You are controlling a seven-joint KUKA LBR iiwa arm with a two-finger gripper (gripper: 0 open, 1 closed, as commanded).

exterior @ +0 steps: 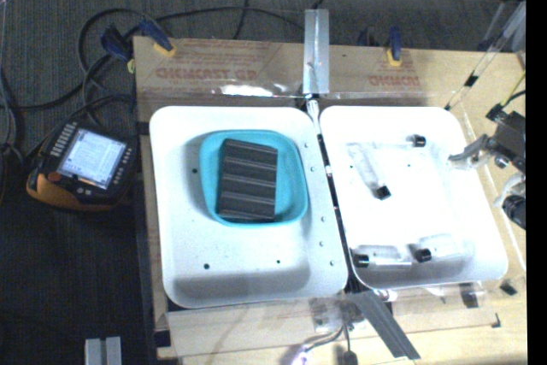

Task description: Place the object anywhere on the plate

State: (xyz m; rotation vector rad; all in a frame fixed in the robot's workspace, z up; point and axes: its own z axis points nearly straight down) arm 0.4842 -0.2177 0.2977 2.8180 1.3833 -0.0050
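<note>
A dark grey ridged block (248,179) lies flat on the blue plate (295,188), roughly in its middle. The plate rests in the left white bin (239,269). At the right edge of the view, over the right bin's far right rim, part of my gripper (470,154) shows as grey and dark pieces. It is well away from the block and the plate, and nothing is seen in it.
The right bin (470,209) holds several clear tubes with black caps, one near the back (416,140), one in the middle (376,181) and two along the front (402,253). A metal post (317,55) stands behind the bins. A pendant (85,160) lies on the floor at left.
</note>
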